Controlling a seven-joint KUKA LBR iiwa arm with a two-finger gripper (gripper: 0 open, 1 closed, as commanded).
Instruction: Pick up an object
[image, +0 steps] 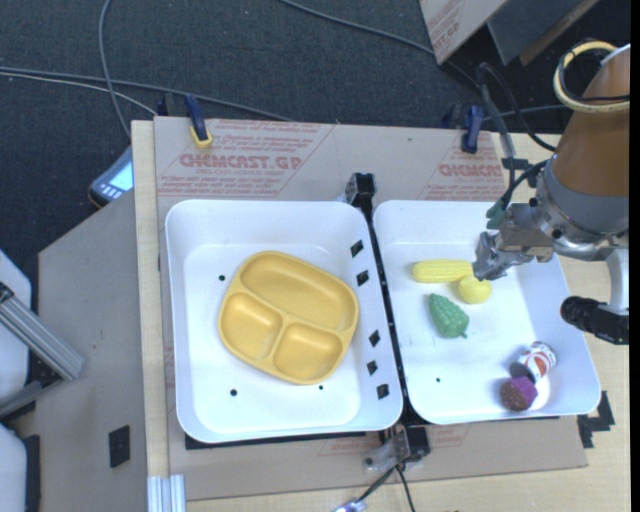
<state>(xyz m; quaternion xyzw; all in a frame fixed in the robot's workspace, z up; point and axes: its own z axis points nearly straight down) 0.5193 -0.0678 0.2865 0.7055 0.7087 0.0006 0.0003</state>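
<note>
Two bins seen; gripper (489, 266) positioned in right bin (572, 322) just above lemon (474, 291), beside corn (442, 271); finger state cannot be told

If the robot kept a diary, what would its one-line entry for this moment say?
task: pick up an object | gripper: low in right bin, at yellow lemon | grasp: unconfirmed | left bin: yellow plate
</note>
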